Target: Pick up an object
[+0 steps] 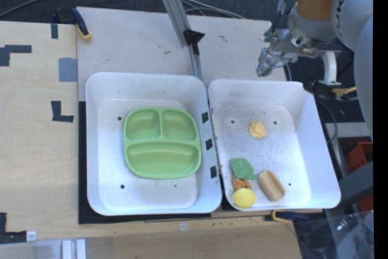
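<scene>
From my station I see the gripper (265, 68) hanging above the far rim of the right bin (306, 130), carrying nothing; whether it is spread or closed I cannot tell at this angle. The nearest candidate is the small yellow lump (257, 129), lying toward the near side from the gripper, alone on the bin floor. Farther on, in the near corner, a bread roll (271, 185) lies aslant, beside a lemon (244, 198) and a carrot (241, 182) with a green leaf (242, 167) over it. The left bin (103, 130) holds a green divided plate (162, 142). I judge the lump the easier target, being clear of neighbours.
</scene>
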Motion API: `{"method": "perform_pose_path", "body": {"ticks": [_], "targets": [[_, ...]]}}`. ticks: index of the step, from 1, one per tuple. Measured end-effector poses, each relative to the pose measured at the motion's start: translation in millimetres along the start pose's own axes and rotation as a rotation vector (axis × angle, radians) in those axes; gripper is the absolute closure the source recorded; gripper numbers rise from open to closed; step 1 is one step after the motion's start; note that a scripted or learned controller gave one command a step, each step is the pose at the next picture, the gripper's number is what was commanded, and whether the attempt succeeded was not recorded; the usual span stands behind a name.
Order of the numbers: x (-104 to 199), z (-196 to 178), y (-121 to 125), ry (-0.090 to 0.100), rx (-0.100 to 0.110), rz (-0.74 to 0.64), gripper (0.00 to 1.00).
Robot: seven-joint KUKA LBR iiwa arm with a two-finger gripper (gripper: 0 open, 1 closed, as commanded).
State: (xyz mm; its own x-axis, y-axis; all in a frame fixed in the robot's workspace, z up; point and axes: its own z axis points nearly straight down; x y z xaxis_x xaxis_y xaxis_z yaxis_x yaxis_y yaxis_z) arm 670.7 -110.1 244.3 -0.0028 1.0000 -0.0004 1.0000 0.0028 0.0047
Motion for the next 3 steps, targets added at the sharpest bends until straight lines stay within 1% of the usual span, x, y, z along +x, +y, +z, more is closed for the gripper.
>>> {"method": "perform_pose_path", "body": {"ticks": [1, 2, 3], "targets": [[57, -6, -17, 0.002, 0.006, -0.004, 1.00], [116, 3, -38, 0.002, 0.008, -0.004, 1.00], [160, 9, -45, 0.002, 0.008, -0.003, 1.00]]}}
